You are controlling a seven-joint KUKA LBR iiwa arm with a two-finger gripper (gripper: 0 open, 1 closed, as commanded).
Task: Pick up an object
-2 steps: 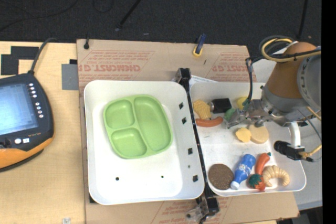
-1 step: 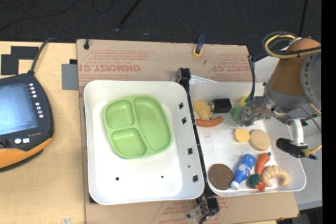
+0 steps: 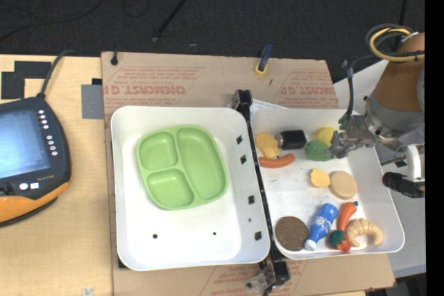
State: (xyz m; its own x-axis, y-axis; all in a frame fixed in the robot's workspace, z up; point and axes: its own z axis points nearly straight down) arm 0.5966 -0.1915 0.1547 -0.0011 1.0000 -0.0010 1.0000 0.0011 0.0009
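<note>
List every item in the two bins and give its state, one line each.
Green divided plate: flat in left bin.
Corn cob: lying down.
Hot dog: lying beside the corn.
Black block: on its side.
Blue bottle: lying down.
Brown cookie: flat.
Carrot: lying down.
Croissant: resting near the bin corner.
Gripper: low at the right bin's upper edge.

The arm [image 3: 399, 90] runs off the right edge; the handheld screen [image 3: 28, 152] off the left.

Colours in the two white bins
Green plate [image 3: 182, 166] left; right: yellow corn [image 3: 267, 144], red sausage [image 3: 276, 162], blue bottle [image 3: 321, 222], brown cookie [image 3: 292, 231].
</note>
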